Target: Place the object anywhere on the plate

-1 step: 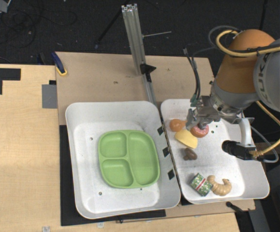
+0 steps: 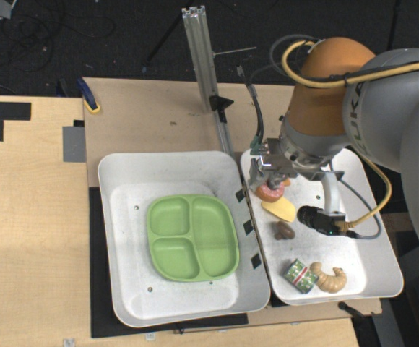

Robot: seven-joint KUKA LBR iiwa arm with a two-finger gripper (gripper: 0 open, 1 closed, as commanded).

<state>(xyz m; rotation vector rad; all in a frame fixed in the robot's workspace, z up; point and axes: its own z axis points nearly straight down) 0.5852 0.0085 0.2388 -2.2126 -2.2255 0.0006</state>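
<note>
Jaws down at the pink doughnut (image 2: 271,191), grip impossible to call from here, gripper (image 2: 269,183) right over it, well off to the right of the green plate (image 2: 193,237), yellow wedge (image 2: 280,208) just below.

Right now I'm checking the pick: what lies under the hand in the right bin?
Under the hand shows a pink donut, with a yellow piece just below it. The hand covers the donut's top, so a grasp cannot be judged.
</note>
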